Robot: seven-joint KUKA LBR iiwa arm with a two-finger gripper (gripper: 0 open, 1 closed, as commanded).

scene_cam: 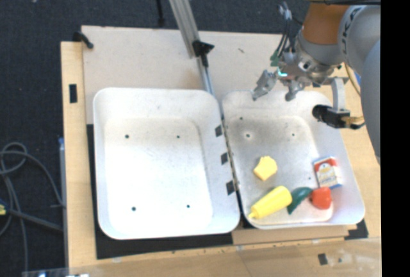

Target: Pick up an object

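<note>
My gripper [277, 88] hangs above the far rim of the right bin [269, 106], its two fingers spread apart with nothing between them. Well in front of it, in the bin's near half, lie a small yellow block [265, 168], a yellow corn cob [270, 201] with a dark green end [298, 196], a red tomato-like piece [321, 198] and a small red and white carton [327, 172]. All of these lie apart from the gripper.
The left bin [157, 160] sits beside the right one, with a row of black clips [225, 157] along the shared edge. A slanted metal rail [181, 6] rises behind the bins. Bare bench board [141, 58] lies beyond them.
</note>
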